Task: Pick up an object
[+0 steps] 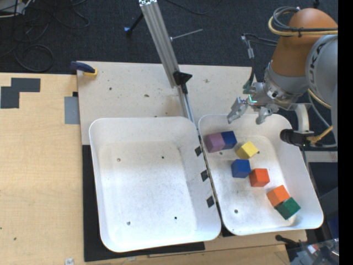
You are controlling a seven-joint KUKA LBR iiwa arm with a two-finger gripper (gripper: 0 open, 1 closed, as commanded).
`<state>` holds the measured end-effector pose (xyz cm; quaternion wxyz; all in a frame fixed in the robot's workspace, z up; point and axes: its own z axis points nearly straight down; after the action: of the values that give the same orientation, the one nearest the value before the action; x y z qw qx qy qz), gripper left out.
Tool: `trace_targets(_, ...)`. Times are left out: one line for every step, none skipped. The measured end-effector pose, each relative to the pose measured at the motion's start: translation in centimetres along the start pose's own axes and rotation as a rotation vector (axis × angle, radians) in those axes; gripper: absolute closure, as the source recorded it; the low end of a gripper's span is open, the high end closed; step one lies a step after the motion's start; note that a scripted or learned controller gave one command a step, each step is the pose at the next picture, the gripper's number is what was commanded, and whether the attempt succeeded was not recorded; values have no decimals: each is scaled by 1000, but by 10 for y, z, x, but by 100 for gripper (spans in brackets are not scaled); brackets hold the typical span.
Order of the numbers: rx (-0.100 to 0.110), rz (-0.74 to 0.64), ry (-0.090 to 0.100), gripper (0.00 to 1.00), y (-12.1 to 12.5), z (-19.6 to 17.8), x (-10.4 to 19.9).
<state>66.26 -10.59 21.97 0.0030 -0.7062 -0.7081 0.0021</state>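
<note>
Well, tool (pixel 249 113) hangs spread above purple cube (pixel 214 142) (apart); nothing gripped.

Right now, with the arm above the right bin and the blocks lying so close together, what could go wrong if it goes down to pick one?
1. The purple block touches the dark blue block, so the tool may knock one while closing on the other.
2. The orange block and green block lie against the right bin wall, which leaves little room for a finger.
3. The tool hangs over the bin's far rim, not over any block, so a straight descent would likely grasp nothing.
</note>
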Motion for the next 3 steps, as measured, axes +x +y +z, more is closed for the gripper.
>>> trace_targets(-4, -1, -1, 0, 1, -3, 0)
trace_targets(0, 1, -1, 0, -2, 41, 0)
trace_targets(-10, 1, 2, 0, -2, 99, 1)
